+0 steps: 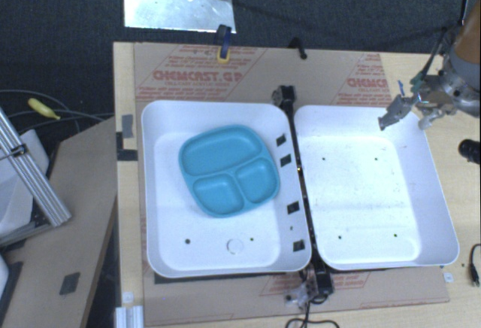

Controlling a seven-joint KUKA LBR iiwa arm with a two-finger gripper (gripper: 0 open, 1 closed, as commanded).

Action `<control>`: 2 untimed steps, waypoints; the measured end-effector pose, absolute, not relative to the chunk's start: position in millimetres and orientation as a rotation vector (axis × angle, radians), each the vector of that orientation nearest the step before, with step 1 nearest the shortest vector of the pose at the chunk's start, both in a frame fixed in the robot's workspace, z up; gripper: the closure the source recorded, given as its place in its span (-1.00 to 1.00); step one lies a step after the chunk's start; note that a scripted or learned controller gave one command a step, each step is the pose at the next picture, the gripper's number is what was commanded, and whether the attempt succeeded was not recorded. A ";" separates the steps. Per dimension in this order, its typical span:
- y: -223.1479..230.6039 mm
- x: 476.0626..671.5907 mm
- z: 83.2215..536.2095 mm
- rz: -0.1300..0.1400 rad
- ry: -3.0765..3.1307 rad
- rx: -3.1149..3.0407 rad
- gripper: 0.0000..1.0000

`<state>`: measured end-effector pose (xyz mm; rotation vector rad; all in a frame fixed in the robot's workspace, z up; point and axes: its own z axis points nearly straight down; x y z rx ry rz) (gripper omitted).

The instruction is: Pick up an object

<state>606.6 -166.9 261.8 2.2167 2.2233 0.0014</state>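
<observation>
Camera view: gripper [409, 113] spread, grasping nothing, above right bin's [376, 244] far corner — blue divided plate [228, 169] in left bin [169, 244].

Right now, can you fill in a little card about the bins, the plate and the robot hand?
left bin: holds one blue plate
plate: three sections, lying flat, turned at a slant
right bin: white, speckled floor
gripper: above the right bin's far right corner, fingers apart, nothing between them
gripper to plate: far apart, not touching
task: plate not yet picked up
</observation>
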 end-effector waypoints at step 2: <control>33.7 670.7 234.6 0.008 2.234 2.206 -1.00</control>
